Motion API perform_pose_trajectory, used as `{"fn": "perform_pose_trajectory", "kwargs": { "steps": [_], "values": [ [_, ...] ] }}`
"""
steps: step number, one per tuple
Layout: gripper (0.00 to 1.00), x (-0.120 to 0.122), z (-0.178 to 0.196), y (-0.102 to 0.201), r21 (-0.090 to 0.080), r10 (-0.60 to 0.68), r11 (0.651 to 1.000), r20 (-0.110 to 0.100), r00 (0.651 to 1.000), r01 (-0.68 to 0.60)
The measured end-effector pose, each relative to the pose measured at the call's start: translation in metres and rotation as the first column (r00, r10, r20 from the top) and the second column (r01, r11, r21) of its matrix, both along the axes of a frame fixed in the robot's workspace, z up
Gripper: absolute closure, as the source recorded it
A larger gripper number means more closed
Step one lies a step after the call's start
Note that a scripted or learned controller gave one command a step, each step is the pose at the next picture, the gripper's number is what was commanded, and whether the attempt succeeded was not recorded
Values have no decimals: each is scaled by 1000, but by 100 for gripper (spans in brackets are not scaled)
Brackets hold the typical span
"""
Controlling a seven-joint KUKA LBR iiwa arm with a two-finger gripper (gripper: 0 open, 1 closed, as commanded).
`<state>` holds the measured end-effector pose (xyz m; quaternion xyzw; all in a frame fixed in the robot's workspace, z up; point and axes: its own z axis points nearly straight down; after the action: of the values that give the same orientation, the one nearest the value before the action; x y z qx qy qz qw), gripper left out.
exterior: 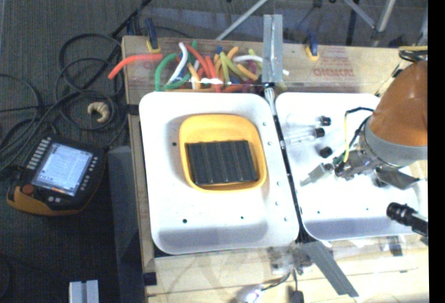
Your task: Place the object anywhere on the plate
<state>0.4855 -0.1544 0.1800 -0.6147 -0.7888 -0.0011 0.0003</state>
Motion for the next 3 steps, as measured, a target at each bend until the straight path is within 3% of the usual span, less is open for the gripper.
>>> {"fn": "perform_pose_trajectory", "kwargs": {
  "steps": [1,2,3],
  "values": [
    [0,52,18,7,-3,244,970,0,970,-244],
    [0,136,27,-31,-2,275,961,-1,961,-275],
    [0,184,99,-32,-6,166,986,2,986,-166]
  ]
}}
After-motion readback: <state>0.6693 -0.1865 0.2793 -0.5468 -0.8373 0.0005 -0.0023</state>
